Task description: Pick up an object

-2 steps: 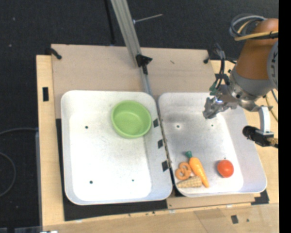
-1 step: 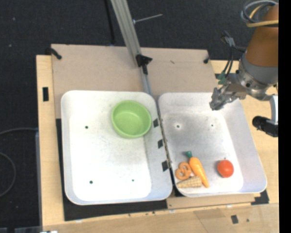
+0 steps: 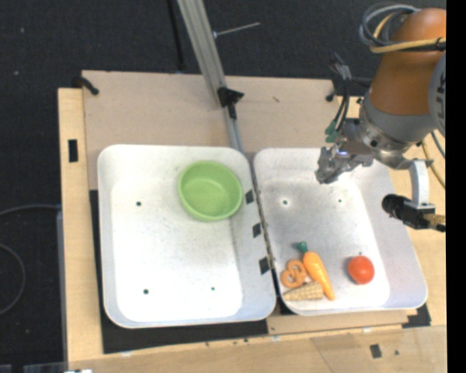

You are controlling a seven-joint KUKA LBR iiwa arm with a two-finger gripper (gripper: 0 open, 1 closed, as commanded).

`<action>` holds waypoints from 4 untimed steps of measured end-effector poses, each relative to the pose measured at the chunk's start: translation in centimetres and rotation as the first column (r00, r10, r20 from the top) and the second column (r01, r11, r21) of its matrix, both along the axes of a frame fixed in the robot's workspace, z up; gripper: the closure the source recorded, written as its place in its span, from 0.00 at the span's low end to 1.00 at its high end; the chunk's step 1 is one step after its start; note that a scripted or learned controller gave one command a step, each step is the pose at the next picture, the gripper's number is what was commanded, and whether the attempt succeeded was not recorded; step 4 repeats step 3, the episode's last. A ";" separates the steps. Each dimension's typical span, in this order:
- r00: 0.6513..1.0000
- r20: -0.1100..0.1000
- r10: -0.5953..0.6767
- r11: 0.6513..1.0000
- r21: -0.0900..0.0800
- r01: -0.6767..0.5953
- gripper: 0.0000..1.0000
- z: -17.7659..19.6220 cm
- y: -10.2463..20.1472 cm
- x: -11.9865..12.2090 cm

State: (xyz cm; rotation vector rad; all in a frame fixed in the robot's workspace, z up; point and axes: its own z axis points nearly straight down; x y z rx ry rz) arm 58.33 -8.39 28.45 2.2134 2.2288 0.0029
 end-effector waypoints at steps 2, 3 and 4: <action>1.000 -0.002 0.000 1.000 -0.001 0.000 1.00 -3.0 9.8 -2.7; 1.000 -0.002 -0.003 1.000 0.000 0.003 1.00 -3.1 15.2 -5.0; 1.000 -0.002 -0.003 1.000 0.000 0.003 1.00 -3.1 15.2 -5.0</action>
